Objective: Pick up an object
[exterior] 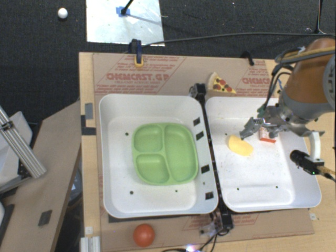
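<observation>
Yellow oval obj, flat in right bin, mid-left

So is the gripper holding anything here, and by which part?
Nothing is held. The gripper hangs open above the right bin, with the yellow object lying just below its fingers, not between them.

1. a single fixed camera looks down on the desk at a slant from above.
2. relative to the left bin, the right bin lies to the side, and dark floor shows beyond.
3. it stands well back: both bins fit whole, with the arm entering from the right.
</observation>
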`<state>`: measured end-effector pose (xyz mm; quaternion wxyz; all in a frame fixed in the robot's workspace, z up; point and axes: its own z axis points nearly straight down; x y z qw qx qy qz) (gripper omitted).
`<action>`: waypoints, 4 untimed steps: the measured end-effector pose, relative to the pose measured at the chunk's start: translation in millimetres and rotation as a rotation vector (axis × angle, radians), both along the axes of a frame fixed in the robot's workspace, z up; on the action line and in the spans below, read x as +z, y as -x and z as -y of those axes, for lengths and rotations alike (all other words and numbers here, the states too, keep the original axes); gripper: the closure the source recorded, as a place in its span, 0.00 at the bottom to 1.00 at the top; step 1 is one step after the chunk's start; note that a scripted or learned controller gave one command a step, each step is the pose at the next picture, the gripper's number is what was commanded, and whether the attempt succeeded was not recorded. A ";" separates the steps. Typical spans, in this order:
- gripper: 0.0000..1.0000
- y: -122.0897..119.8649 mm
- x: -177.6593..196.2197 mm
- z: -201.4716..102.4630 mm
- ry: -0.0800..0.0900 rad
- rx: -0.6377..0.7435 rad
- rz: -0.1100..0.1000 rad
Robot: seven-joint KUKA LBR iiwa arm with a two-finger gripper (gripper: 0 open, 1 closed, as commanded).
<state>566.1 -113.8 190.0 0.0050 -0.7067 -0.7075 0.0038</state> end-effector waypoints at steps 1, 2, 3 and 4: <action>0.00 -3.1 7.4 -0.3 0.001 0.002 0.014; 0.00 -10.9 -38.4 -4.3 0.001 0.003 0.011; 0.00 -13.9 -81.2 -8.5 0.001 0.002 0.010; 0.00 -14.6 -106.1 -8.9 0.002 0.000 0.013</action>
